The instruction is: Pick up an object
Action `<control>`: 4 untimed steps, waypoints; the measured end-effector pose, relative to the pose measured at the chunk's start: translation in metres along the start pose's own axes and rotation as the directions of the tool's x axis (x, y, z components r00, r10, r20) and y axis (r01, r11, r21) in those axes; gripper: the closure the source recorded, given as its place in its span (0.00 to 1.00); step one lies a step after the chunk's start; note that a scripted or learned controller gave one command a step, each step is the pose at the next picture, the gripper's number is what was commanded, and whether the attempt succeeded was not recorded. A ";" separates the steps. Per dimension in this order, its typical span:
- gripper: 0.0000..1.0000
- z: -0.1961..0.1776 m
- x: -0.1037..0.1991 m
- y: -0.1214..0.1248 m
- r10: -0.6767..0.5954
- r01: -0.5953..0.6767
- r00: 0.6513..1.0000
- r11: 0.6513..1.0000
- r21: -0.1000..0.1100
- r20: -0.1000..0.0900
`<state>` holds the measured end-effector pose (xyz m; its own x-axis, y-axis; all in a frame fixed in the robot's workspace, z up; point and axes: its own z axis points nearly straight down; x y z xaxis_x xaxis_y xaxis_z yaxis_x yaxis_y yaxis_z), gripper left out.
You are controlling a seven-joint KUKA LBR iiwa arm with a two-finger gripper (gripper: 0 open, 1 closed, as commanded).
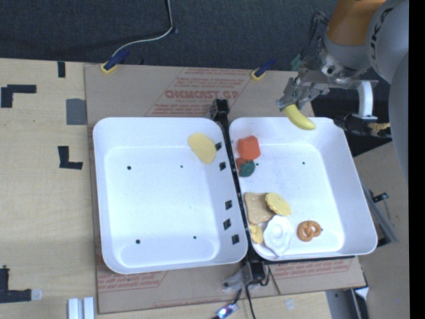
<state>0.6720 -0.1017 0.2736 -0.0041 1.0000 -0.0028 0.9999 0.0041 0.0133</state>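
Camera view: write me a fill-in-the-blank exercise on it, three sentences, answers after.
1. The gripper holds a yellow ____ between its fingers, above the right bin's far edge.
2. The left bin holds one ____ object.
3. The pretzel lies in the ____ bin.

Missing words: banana; yellow; right.

Two bins side by side on the counter (pixel 40 178), left bin (pixel 116 198) holding one piece (pixel 202 147) at its far right corner, right bin (pixel 345 178) with items along its left wall and near edge, banana (pixel 299 118) at the claw (pixel 296 102) over its far rim
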 end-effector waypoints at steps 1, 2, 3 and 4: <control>1.00 0.034 0.066 -0.036 -0.002 0.002 1.000 1.000 0.024 -0.004; 1.00 0.041 -0.018 -0.047 0.010 -0.010 1.000 1.000 0.021 0.000; 1.00 0.049 0.049 -0.095 -0.001 0.001 1.000 1.000 0.024 -0.005; 1.00 0.025 0.077 -0.163 0.001 -0.001 1.000 1.000 0.024 -0.005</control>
<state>0.5088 -0.0254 0.2466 -0.0031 1.0000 0.0017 0.9999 0.0031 -0.0104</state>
